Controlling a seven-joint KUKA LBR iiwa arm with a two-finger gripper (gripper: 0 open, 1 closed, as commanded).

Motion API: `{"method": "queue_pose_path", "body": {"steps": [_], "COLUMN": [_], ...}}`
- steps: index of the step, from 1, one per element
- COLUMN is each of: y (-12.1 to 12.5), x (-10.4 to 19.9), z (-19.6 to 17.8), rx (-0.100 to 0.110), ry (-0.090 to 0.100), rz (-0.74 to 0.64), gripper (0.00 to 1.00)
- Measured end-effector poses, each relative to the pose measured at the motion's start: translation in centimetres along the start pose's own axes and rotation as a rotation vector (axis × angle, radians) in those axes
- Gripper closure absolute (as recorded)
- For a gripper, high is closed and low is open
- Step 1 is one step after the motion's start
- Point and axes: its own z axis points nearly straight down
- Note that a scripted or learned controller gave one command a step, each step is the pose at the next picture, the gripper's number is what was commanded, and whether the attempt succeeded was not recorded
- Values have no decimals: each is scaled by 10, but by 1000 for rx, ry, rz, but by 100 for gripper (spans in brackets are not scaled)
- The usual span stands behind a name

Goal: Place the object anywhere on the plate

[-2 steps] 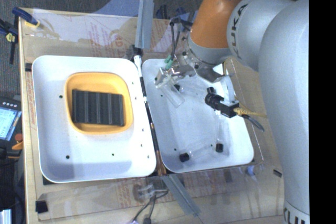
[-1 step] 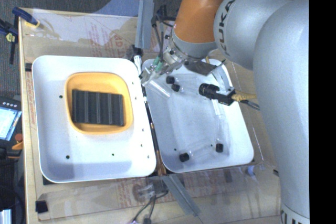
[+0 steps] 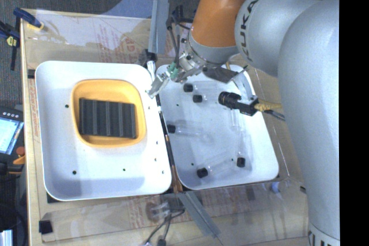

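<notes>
We see one large grey arm (image 3: 288,60) with an orange band reaching in from the right over a wooden tabletop (image 3: 86,37) that carries two shallow white bins side by side. The left bin (image 3: 52,170) holds one yellow plate (image 3: 106,89) with a dark ribbed centre. The right bin (image 3: 265,164) holds several small black pieces, which we count as about five, plus faint clear shapes too hard to make out. One gripper (image 3: 164,79) hangs over the wall between the two bins, at their far edge. A small greenish-white object (image 3: 173,72) sits at its fingers and seems to be held there, though we cannot tell how wide the fingers stand or how firm the hold is. We judge the main risk to be a release here: the plate lies further left, so the object would strike the bin wall and fall short. A loose grip could also let it slip on the way across.
</notes>
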Motion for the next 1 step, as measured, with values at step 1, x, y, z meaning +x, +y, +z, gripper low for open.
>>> {"method": "queue_pose_path", "body": {"steps": [1], "y": [41], "x": [7], "z": [-3], "rx": [0], "ry": [0], "rz": [-253], "gripper": [0]}}
